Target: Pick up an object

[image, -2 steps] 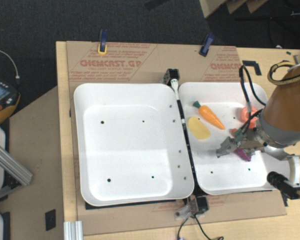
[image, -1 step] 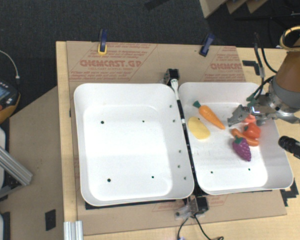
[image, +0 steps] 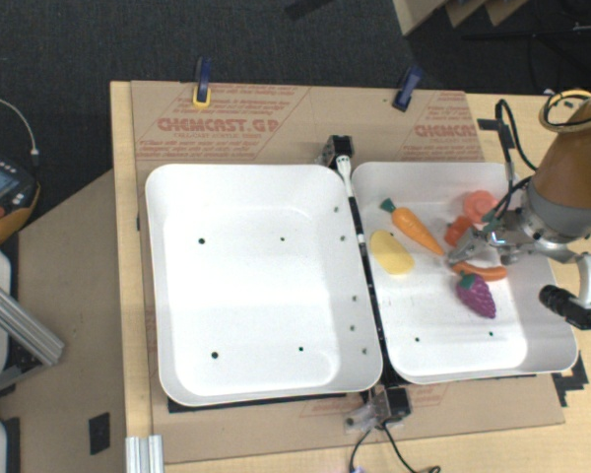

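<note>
You see two white bins of smooth, faintly glossy moulded plastic: the left bin (image: 246,284) and the right bin (image: 453,348). Beneath them lies a matt brown cardboard sheet (image: 295,116) with red print, on a pale wood-look bench top (image: 138,382). In the right bin, the carrot (image: 414,228), the yellow piece (image: 391,252) and the purple piece (image: 477,297) look like smooth, slightly shiny plastic. At the frame's right edge, the arm's orange band (image: 571,170) is glossy, and the gripper (image: 483,246) shows bare, dull-bright metal. The floor (image: 79,28) at upper left looks like dark, rough carpet.
</note>
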